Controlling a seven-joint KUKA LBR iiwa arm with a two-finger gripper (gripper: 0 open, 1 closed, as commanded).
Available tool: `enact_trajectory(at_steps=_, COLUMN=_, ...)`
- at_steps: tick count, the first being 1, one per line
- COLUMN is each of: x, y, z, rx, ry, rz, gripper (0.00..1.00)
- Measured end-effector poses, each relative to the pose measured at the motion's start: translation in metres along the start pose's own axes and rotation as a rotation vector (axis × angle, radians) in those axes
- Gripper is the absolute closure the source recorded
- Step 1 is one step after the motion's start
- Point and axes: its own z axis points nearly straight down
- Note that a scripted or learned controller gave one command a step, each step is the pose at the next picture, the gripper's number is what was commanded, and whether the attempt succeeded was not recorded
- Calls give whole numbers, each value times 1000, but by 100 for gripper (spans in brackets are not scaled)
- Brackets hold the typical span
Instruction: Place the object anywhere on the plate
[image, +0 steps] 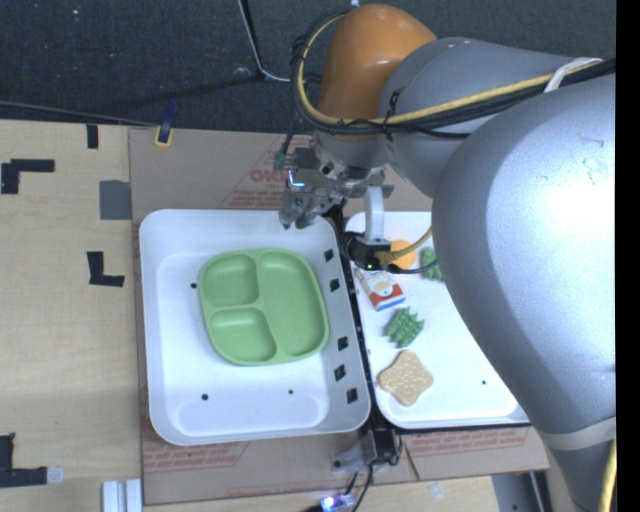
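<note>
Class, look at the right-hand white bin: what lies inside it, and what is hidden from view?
Inside the right bin lie a tan cracker-like piece, a small green piece, a red-and-white item and something orange. The grey arm covers the bin's far right part.

Two white bins (165, 400), one green plate (264, 305), perhaps five small items, partly hidden (405, 377).

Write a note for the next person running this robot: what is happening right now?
Gripper: above the far rim of the left bin, near the divider; fingers too unclear to read.
Green plate: in the left bin, nothing on it.
Right bin: holds a tan cracker-like piece, a green leafy toy, a red and white item and an orange piece.
Done: nothing placed.
Left: put one object on the plate.
</note>
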Motion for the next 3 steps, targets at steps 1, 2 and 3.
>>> enact_trajectory(at_steps=1, x=-3, y=-4, z=-15, rx=0, ry=-2, rz=4, gripper=100)
enact_trajectory(at_steps=2, x=3, y=1, z=-2, rx=2, ry=-4, rz=5, gripper=100)
enact_trajectory(at_steps=3, x=3, y=1, z=-3, rx=2, ry=-4, rz=5, gripper=0)
